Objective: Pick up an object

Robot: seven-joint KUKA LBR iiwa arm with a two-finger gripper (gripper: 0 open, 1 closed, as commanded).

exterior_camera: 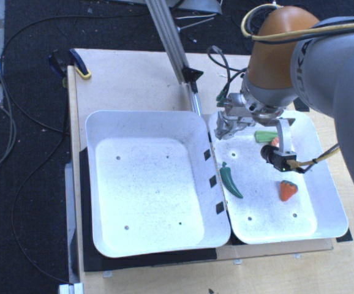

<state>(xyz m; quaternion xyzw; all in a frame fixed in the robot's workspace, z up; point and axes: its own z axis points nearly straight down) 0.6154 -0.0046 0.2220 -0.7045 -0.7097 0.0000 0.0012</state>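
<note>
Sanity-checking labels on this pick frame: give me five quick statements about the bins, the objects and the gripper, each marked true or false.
1. The green pepper lies in the left bin. False: it lies in the right bin, near that bin's left wall.
2. The red strawberry-like piece lies in the right bin. True.
3. The gripper hangs above the right bin's upper left part. True.
4. The gripper holds the green pepper. False: the pepper lies on the bin floor, apart from the gripper.
5. A light green piece lies in the right bin, next to the arm's wrist. True.
</note>
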